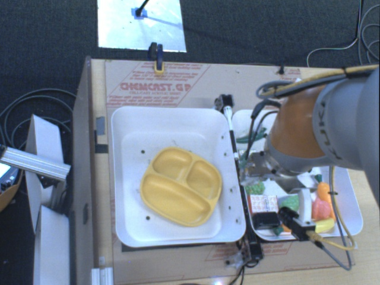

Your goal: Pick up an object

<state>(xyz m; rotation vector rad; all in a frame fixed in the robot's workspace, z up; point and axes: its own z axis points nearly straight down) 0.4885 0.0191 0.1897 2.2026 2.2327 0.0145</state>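
Observation:
My gripper [259,174] reaches down into the right bin [354,217], near that bin's left wall, and the grey arm with its orange band hides most of it. Just below it lie a small green object [256,189] and a white packet with red print [263,203]. Further right lie another green piece [290,202], an orange carrot-shaped item [323,192], a pink-red item [321,209] and a yellow piece [325,225]. I see nothing lifted off the bin floor.
The left bin [127,177] holds a yellow divided plate [181,186] near its middle. A black clamp [156,53] sits at the bench's far edge. Cables run along the divider between the bins.

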